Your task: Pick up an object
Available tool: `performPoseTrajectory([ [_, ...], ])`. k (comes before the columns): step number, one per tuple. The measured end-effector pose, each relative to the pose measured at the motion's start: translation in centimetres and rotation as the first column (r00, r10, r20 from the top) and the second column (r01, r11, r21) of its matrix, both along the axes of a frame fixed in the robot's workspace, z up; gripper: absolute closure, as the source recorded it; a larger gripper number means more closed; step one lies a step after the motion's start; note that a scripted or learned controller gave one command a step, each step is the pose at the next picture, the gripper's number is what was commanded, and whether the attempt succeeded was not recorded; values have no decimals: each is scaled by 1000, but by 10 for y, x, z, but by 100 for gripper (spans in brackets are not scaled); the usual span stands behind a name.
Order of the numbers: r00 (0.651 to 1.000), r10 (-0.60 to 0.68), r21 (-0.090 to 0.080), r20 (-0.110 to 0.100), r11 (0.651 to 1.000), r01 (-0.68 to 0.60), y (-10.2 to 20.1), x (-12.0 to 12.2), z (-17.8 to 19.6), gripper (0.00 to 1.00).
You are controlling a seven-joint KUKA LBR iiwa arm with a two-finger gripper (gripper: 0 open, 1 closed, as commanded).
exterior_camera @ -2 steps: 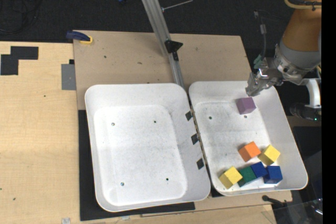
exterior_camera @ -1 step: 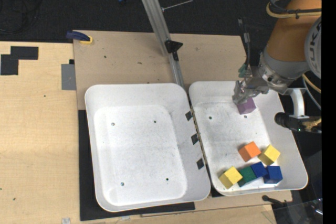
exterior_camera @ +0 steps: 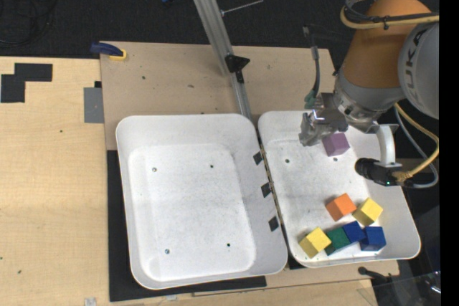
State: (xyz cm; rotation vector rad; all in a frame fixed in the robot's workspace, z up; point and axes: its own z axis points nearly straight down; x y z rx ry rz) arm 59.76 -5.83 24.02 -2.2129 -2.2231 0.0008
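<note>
Item: purple block (exterior_camera: 336, 144), at the claw (exterior_camera: 318, 130), above the right bin (exterior_camera: 287, 127) near its far edge. Claw apparently clenched on it; lift seemingly done. Other blocks (exterior_camera: 344, 224) untouched at near-right corner.

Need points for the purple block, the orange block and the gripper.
purple block (exterior_camera: 336, 144), camera view, its top face.
orange block (exterior_camera: 341, 206), camera view, middle of its top face.
gripper (exterior_camera: 316, 130), camera view, at its tip, beside the purple block.
</note>
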Motion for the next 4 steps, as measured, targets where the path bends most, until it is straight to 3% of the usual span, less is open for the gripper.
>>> performPoseTrajectory([
  [2,1000,0,-1,-2,1000,0,92,-26,7,100],
  [3,1000,0,-1,-3,1000,0,140,-47,-7,100],
  [4,1000,-7,-3,0,1000,7,137,-46,-6,0],
])
